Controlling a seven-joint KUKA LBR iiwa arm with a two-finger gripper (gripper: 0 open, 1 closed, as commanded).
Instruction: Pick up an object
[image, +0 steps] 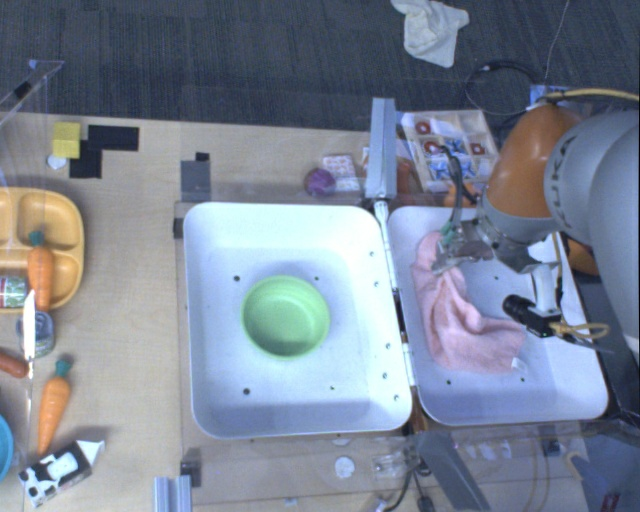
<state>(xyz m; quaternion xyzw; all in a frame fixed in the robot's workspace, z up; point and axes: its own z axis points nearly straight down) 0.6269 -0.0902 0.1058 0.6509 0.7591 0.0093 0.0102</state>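
We see the claw (458, 246) low over the right bin (520, 395), at the upper corner of the pink cloth (462, 322), which bunches up toward it there; the rest of the cloth lies crumpled on the bin floor against the left wall. We cannot tell how wide the claw stands or whether it grips the cloth. The arm (560, 170) reaches in over the bin's far right corner. In the left bin (230, 390) a green bowl (286, 316) sits upright near the middle. On the table (130, 330), well to the left, lies an orange toy carrot (52, 400)
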